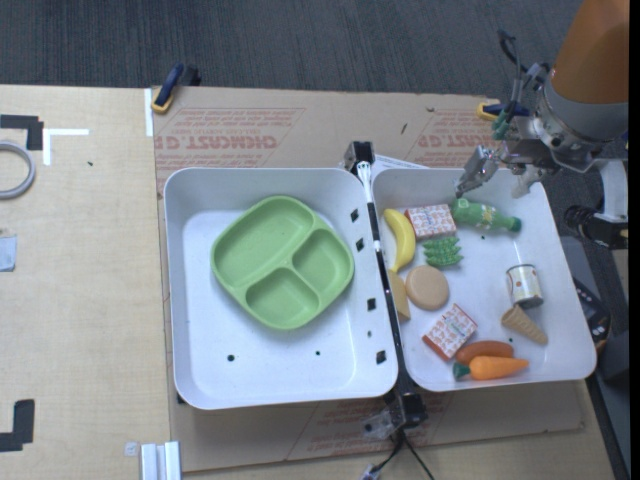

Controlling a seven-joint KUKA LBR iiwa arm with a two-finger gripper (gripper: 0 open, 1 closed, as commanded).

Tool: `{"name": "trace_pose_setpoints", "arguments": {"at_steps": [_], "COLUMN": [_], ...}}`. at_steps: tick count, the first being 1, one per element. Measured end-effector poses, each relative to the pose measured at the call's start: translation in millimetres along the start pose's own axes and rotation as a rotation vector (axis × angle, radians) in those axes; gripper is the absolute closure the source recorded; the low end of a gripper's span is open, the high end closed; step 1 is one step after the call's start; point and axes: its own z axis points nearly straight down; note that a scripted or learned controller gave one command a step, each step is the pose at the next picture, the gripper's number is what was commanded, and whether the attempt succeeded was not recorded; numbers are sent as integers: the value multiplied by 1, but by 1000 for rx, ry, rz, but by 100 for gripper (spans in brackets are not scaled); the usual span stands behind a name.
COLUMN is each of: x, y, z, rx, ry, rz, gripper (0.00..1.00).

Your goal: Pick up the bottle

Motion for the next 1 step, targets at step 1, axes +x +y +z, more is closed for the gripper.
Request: {"name": "trace_pose_setpoints", "arguments": {"at_steps": [1], "x": [0], "y": [1], "z": [-10], "rx": [0], "ry": [-1], "rz": [-1], "gripper": [100]}}
